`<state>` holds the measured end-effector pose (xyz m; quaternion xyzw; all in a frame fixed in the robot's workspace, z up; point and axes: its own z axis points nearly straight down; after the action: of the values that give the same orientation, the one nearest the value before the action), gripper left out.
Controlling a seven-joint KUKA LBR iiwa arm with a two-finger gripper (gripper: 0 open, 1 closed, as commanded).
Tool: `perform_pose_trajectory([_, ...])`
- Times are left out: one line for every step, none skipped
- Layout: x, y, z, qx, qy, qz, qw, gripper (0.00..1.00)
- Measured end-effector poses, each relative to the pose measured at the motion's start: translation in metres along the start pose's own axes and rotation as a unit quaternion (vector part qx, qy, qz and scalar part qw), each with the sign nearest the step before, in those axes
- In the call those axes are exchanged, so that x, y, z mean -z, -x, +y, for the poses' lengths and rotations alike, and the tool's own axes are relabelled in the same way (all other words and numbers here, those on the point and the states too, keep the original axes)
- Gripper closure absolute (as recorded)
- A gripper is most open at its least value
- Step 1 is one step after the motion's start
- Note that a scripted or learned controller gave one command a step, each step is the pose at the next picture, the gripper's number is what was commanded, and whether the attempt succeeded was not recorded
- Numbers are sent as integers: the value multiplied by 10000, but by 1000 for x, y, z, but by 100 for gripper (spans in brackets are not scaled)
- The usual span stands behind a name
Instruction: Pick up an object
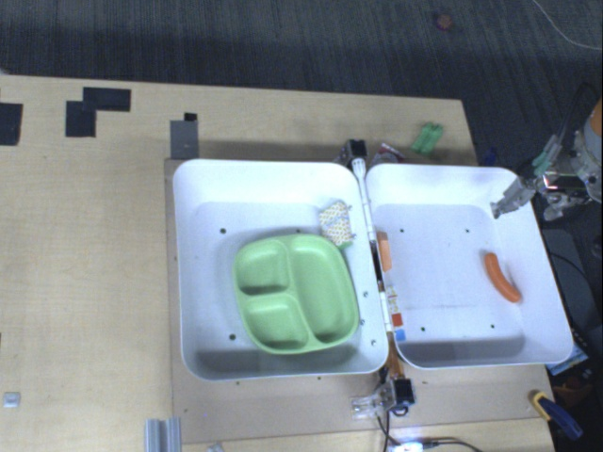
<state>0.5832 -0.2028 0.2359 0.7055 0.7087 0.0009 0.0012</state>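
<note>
**Arm Waits at Bin's Edge, Sausage Within Reach**

A grey arm's tool [528, 194] hangs over the upper right corner of the right bin [443, 347], one thin finger slanting down toward the rim; whether its fingers are spread or together cannot be told from this angle, and nothing is seen between them. The nearest candidate, an orange toy sausage [501, 278], lies loose on the right bin's floor near the right wall, well apart from the tool. In the left bin [203, 281] a green divided plate [294, 292] rests beside a small patterned object [335, 221] near the centre divide. A clean pick likely calls for lining the fingers across the sausage's narrow width, centring over its middle, and descending straight, keeping clear of the nearby wall so neither finger catches it.
</note>
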Motion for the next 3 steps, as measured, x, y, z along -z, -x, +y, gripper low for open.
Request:
perform_pose_trajectory([-148,-35,15,5,11,0,10000,0])
perform_pose_trajectory([-152,-87,68,6,0,8,10000,0])
perform_pose_trajectory([-99,-62,-1,-10,4,-4,10000,0])
